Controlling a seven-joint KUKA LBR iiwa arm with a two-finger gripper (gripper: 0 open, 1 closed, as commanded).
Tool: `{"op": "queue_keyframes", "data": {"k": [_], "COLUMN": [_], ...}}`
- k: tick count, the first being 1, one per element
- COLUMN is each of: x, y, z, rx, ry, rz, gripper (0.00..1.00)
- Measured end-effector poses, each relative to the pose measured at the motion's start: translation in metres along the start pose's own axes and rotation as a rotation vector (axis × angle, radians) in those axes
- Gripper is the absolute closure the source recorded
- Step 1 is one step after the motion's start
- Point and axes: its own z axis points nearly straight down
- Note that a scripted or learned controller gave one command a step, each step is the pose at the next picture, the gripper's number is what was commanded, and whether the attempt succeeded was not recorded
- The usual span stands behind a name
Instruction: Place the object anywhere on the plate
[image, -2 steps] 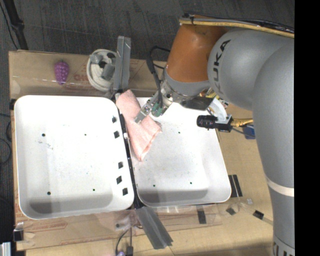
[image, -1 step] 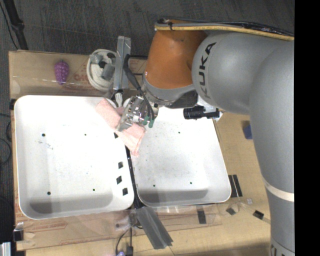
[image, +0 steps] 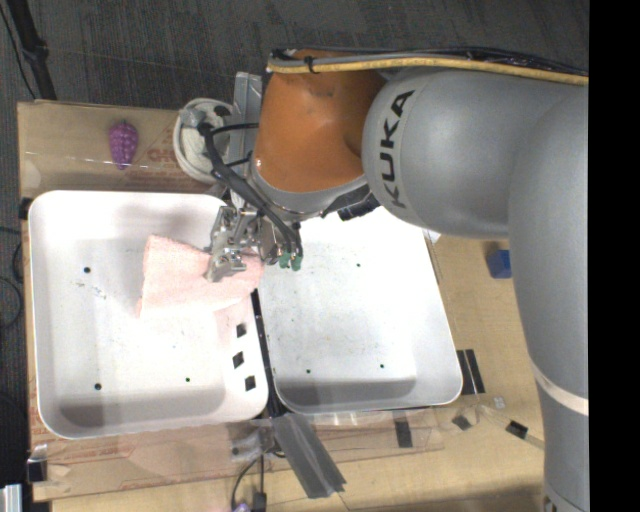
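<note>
A flat pale pink plate (image: 175, 275) lies in the left bin (image: 80, 400), toward its upper right part. My gripper (image: 230, 258) hangs over the plate's right edge, close to the wall between the two bins. The metal wrist covers that corner of the plate. A small green piece (image: 291, 262) shows just right of the gripper, over the right bin's left edge; I cannot tell whether it is a loose object or part of the tool. The view does not show anything held.
The right bin (image: 360, 330) lies under the big grey arm (image: 470, 130) and its orange band (image: 310, 120). A purple object (image: 123, 143) sits on the cardboard beyond the left bin. A white ring-shaped thing (image: 195, 130) stands beside it.
</note>
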Motion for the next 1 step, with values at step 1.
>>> {"op": "queue_keyframes", "data": {"k": [1], "x": [-0.0001], "y": [-0.0001], "z": [-0.0002], "rx": [0.0], "ry": [0.0], "rz": [0.0], "gripper": [0.0]}}
